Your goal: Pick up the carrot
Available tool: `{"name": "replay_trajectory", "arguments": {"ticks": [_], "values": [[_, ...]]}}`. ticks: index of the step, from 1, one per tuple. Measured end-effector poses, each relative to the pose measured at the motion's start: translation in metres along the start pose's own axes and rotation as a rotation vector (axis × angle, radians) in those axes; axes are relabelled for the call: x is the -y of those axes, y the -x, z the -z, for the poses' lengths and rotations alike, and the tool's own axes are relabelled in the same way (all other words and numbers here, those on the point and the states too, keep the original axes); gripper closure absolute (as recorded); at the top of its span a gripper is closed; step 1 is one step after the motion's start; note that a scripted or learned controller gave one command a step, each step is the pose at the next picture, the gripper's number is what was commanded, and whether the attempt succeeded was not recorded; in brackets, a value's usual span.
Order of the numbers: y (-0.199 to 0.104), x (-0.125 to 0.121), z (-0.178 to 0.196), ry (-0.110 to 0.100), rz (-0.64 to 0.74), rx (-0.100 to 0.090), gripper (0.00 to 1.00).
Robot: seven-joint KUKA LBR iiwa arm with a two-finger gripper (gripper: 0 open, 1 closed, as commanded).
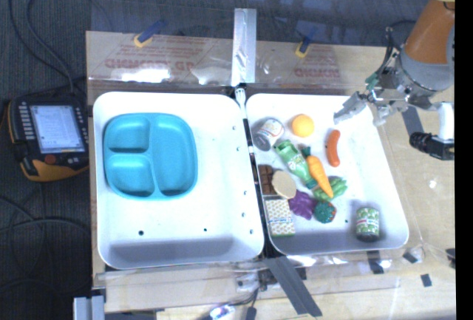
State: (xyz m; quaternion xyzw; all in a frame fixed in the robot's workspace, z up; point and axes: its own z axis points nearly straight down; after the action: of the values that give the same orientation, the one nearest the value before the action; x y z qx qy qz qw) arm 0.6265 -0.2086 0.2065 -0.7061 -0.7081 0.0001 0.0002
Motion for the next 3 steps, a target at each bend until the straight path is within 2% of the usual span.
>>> {"name": "replay_trajectory", "arguments": {"ticks": [1,2,3], "values": [[-0.046,0.014,-0.103,-0.001,0.127,0.000,0.00],[-0.055,0.066,-0.115,0.018,0.337,0.010,0.00],[-0.062,0.040,-0.115,0.011,0.587,0.011,0.00]]}}
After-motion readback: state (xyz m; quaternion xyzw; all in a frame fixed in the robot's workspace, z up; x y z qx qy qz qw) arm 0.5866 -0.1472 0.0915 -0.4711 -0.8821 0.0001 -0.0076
